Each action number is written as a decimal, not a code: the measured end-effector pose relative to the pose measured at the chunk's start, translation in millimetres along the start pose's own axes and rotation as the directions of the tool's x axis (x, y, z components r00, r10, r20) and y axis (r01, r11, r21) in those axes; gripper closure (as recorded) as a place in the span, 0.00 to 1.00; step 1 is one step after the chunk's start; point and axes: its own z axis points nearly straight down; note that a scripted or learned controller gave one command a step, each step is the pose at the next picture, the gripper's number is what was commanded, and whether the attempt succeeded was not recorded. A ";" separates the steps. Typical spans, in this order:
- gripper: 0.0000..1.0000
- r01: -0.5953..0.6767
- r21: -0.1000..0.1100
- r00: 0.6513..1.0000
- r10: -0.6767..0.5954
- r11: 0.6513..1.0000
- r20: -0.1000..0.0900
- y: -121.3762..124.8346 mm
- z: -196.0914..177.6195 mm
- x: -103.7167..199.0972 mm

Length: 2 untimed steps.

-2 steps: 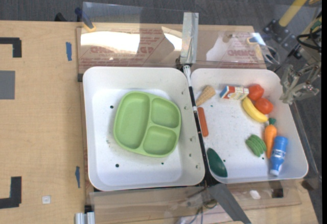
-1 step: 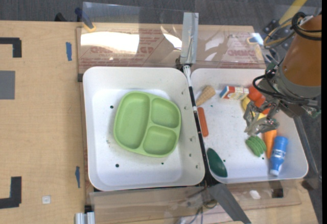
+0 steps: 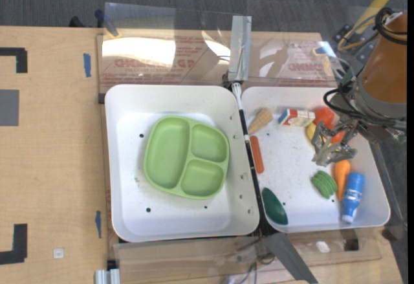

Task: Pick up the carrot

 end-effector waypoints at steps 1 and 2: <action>1.00 0.255 -0.010 0.967 -0.255 0.967 -0.009 -19.1 53.2 55.5; 1.00 0.150 -0.001 0.989 -0.150 0.989 -0.003 -3.2 15.3 -2.8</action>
